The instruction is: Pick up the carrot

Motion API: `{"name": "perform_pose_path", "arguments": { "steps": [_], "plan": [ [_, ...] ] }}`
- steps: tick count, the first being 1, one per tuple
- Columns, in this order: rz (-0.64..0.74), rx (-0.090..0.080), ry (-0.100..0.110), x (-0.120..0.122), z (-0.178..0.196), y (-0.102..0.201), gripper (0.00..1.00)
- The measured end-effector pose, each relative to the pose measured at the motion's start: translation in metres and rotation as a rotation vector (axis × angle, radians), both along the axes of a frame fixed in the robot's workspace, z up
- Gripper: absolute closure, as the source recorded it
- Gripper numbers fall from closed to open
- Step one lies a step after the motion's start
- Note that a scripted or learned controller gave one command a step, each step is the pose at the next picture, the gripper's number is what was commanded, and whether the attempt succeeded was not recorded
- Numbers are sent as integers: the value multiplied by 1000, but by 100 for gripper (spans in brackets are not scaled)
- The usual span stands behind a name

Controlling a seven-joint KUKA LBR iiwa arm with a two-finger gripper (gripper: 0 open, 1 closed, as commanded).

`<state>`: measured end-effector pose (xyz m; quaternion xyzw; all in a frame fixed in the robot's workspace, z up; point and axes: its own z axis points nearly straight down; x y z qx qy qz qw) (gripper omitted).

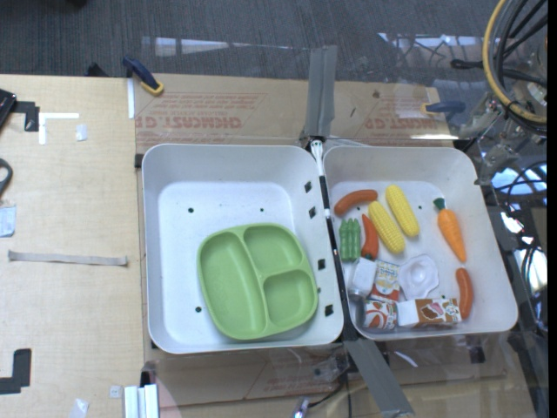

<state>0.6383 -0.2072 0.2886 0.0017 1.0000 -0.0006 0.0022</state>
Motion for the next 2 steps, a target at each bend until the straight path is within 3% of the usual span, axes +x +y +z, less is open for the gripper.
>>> {"name": "perform_pose_path", "arguments": {
  "steps": [1,2],
  "plan": [
    [24,0,1,8,-139,-9,0],
    [25,-1,-1,-23,-195,-14,0]
  ]
}}
